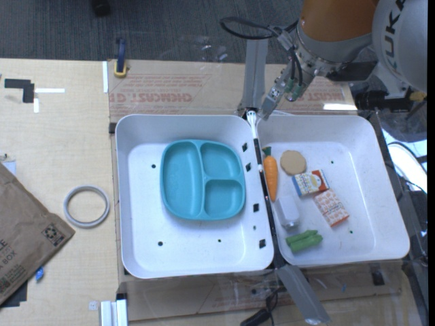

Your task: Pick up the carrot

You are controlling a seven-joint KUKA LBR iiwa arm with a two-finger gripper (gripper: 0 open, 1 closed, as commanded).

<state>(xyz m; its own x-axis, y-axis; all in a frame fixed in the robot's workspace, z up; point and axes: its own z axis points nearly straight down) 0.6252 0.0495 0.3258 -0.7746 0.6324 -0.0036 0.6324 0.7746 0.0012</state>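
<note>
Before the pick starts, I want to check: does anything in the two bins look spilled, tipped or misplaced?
Nothing stands out. The carrot lies along the right bin's left wall, whole. The blue plate sits flat in the left bin.

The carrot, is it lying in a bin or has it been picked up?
Lying in the right bin. The carrot rests flat along the left wall, green top pointing away, beside the cookie.

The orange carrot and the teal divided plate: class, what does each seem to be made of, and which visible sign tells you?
The orange carrot with a green top looks like moulded plastic toy food: uniform colour, smooth surface, though soft rubber is possible. The teal divided plate looks like matte plastic or silicone: one even colour, rounded moulded compartments, no glare.
</note>
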